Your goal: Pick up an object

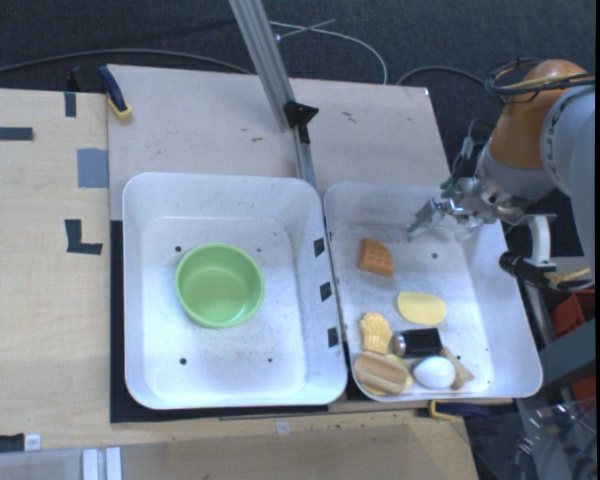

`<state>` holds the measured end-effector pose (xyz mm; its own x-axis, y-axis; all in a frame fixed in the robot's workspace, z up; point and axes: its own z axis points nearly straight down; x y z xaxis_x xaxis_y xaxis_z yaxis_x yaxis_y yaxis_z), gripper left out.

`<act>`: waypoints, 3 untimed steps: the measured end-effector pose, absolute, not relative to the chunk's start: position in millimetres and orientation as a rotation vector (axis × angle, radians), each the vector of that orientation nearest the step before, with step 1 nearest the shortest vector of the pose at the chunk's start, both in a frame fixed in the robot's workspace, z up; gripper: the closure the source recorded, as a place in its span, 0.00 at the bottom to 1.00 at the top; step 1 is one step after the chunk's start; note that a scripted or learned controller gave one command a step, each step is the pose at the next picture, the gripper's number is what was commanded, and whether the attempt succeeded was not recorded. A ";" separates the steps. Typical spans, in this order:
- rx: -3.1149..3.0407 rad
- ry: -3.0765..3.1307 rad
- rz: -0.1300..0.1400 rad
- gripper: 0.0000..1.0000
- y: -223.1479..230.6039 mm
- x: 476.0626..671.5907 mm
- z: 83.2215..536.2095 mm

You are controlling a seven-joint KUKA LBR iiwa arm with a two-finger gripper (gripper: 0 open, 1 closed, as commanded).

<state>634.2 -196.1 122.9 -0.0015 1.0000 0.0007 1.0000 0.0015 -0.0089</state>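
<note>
Claw (pixel 425 220) hangs over right bin's (pixel 500 298) far edge, fingers spread, holding nothing. Waffle (pixel 376 258) lies alone mid-bin, nearest the claw. Looks light, stiff, ridged, not fragile; grip across its short sides. Other items cluster at near edge. Bowl (pixel 220 285) in left bin (pixel 145 268).

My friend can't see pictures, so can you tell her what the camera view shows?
A grey robot arm with an orange band holds its gripper above the back of the right white bin, not touching any toy food. That bin has a waffle, a yellow potato-like piece, corn, bread and an egg; the left bin has a green bowl.
</note>
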 end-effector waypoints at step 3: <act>-2.223 -2.228 -0.004 1.00 -197.6 649.0 235.9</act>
